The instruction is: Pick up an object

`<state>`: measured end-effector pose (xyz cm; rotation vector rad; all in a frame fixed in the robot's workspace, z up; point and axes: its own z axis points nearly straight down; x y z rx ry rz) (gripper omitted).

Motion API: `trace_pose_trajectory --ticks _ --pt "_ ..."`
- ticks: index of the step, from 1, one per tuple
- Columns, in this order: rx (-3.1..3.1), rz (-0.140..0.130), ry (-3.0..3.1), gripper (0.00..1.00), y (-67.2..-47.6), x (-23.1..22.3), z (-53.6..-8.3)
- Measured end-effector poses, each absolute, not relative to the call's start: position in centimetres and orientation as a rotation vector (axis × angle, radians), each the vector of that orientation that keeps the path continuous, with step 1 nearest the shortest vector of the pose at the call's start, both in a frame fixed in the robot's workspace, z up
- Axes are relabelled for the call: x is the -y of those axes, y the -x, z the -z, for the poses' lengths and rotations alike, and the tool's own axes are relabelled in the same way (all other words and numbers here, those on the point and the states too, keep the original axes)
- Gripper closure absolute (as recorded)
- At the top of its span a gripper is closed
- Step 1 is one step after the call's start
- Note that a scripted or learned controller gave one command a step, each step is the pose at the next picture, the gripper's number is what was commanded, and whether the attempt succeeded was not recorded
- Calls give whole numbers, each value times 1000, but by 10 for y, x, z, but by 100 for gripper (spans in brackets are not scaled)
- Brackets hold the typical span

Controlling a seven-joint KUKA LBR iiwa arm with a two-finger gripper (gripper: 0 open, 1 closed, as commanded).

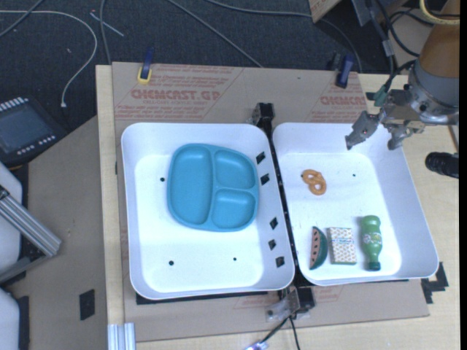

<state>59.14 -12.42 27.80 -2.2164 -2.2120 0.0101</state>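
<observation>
Four small things in the right bin [406,195], any of them fit for picking: a pretzel [314,181] alone near the middle, and, along the near wall, a watermelon slice [317,248], a speckled block [341,245] and a green bottle [371,242] lying on its side. In the left bin [146,195], just a blue divided plate [214,187], too wide and flat to suit. Both bins side by side on the table [106,268].

Fingers [357,134] spread apart with nothing between them, hanging over the far right corner of the right bin, well apart from every candidate.

Plenty of room for failure from here, by judgement:

- Straight descent from this spot: likely closing on bare bin floor, or clipping the far rim, given so little offset from the wall.
- Pretzel: thin and flat, easy to pinch over or to skid aside; likely a scrape against the floor if too low, a miss if too high.
- Row of three near the front: slice touching or almost touching the block, bottle just beside it; scant room for one fingertip between neighbours, hence a risk of shoving two things together or lifting none.
- Bottle: round and lying down, prone to rolling out of a closing grip unless approached across its width.
- Near wall close behind that row: a possible collision on a slanted approach.
</observation>
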Motion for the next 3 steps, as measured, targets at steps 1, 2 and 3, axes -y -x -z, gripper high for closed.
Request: trace_pose_trajectory --ticks 1,2,3 --pt "2221 0 2220 0 -593 124 -284" --pt "2218 -6 2216 0 -600 121 -224" --pt "2217 -4 2218 0 -594 124 -180"
